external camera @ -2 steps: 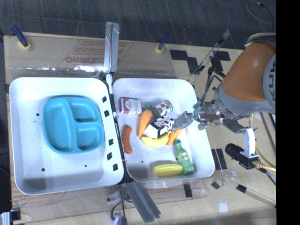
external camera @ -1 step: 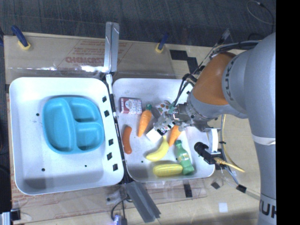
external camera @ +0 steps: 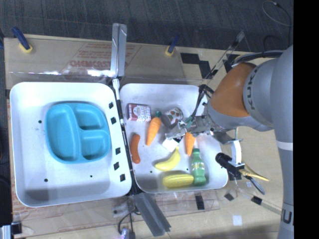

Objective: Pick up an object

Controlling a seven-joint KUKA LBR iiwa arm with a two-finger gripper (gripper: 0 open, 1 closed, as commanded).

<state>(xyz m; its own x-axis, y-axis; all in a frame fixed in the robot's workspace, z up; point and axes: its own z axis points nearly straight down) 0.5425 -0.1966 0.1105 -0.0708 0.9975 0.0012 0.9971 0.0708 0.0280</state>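
While no object is lifted yet, the small carrot (external camera: 189, 144) lies in the right bin (external camera: 149, 89) beside the green bottle (external camera: 198, 166), with the gripper (external camera: 180, 129) low just beside it; grasping and lifting remain, I judge.

place: robot lab | evidence: bench (external camera: 209, 54), white bins (external camera: 25, 98), clamps (external camera: 22, 40), cables (external camera: 276, 6)

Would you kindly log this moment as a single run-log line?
task: pick up an object | gripper: low in right bin, among toys | nearest: carrot | grasp: unconfirmed | blue tray: left bin
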